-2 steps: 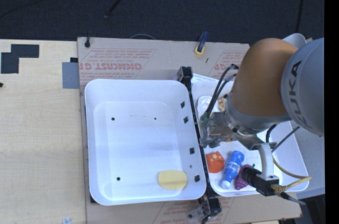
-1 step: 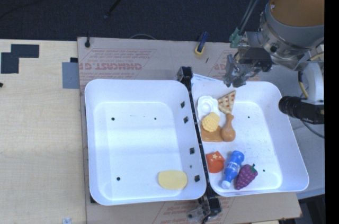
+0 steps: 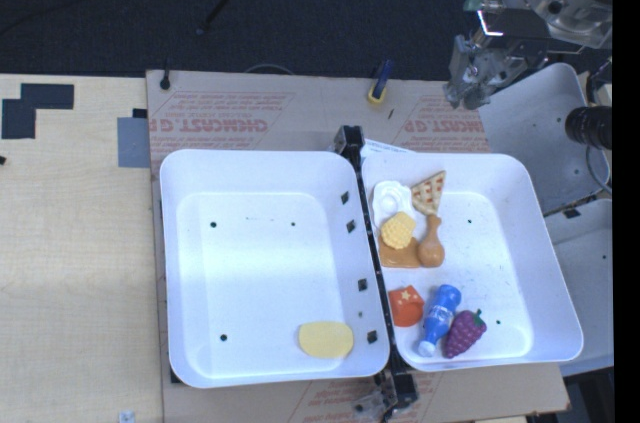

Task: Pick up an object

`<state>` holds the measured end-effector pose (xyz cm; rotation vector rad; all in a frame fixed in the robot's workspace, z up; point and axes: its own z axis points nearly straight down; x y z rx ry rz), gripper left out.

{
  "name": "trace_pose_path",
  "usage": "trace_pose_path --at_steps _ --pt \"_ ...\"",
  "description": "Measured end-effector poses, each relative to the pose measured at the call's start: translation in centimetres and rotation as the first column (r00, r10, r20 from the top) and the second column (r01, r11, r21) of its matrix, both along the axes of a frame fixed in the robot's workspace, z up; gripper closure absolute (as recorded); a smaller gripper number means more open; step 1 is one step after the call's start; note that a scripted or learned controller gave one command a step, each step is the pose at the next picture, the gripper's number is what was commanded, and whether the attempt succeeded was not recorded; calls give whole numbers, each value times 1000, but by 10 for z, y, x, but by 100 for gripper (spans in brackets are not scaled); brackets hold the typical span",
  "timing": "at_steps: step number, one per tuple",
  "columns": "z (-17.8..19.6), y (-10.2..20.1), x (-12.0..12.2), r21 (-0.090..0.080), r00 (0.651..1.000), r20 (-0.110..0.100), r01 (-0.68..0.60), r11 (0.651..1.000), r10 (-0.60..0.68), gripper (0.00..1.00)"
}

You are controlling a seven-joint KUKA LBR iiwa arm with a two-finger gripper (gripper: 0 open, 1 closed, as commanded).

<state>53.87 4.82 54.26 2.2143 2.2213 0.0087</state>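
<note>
My gripper (image 3: 468, 83) hangs high above the bench, beyond the far edge of the right bin (image 3: 520, 211), with nothing seen in it. Along the right bin's left side lie a white egg (image 3: 390, 199), a waffle wedge (image 3: 431, 191), a yellow corn piece (image 3: 398, 231), a brown drumstick (image 3: 432, 246) and a toast slice (image 3: 392, 258). Near its front sit a red fruit (image 3: 405, 306), a blue bottle (image 3: 440, 313) and purple grapes (image 3: 463, 333). A flat yellow piece (image 3: 326, 339) lies at the front of the left bin (image 3: 250, 241).
A black divider (image 3: 362, 251) runs between the two bins. A blue and yellow clamp (image 3: 379, 83) sits on the cardboard behind the bins. Grey equipment (image 3: 560, 111) stands at the right, by the arm.
</note>
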Motion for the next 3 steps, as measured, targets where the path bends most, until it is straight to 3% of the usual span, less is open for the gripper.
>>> trace_pose_path --at_steps 1,2,3 --pt "-224 8 4 -3 1000 -27 4 1000 -4 100" --pt "-255 19 19 -1 1000 -14 1 1000 -1 100" --pt "-339 89 34 0 1000 -19 -1 1000 1 100"
